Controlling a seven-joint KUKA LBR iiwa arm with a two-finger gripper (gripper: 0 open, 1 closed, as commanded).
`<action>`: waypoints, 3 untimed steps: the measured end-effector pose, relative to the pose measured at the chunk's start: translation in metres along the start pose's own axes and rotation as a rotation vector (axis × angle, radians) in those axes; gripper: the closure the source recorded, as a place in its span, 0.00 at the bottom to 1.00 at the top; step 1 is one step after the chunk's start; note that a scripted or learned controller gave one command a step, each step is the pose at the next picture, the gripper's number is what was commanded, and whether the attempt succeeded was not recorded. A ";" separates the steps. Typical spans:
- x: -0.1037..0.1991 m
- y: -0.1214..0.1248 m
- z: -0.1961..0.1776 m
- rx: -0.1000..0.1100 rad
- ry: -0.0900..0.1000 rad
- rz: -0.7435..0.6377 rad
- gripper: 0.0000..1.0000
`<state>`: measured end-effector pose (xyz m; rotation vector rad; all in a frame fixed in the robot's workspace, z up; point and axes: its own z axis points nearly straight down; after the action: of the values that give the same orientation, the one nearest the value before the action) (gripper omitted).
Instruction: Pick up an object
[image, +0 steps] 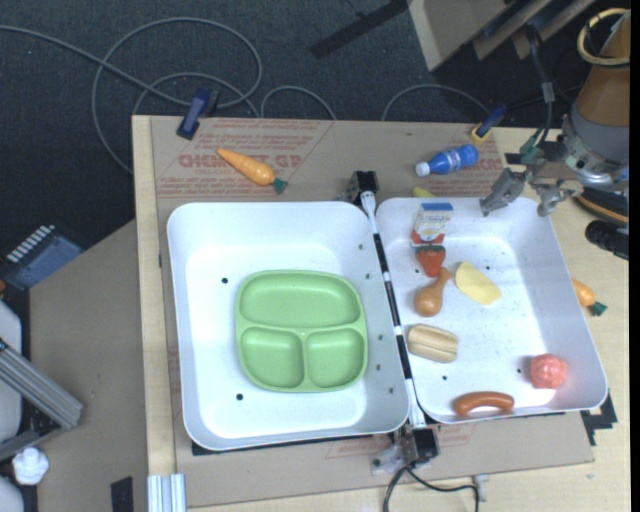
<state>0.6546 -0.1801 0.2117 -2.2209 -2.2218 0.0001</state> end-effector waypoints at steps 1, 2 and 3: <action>0.044 -0.035 0.054 0.002 0.001 -0.001 0.00; 0.088 -0.064 0.128 0.002 0.001 0.000 0.00; 0.087 -0.063 0.117 -0.002 -0.001 0.002 1.00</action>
<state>0.5920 -0.0936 0.0945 -2.2240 -2.2213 -0.0015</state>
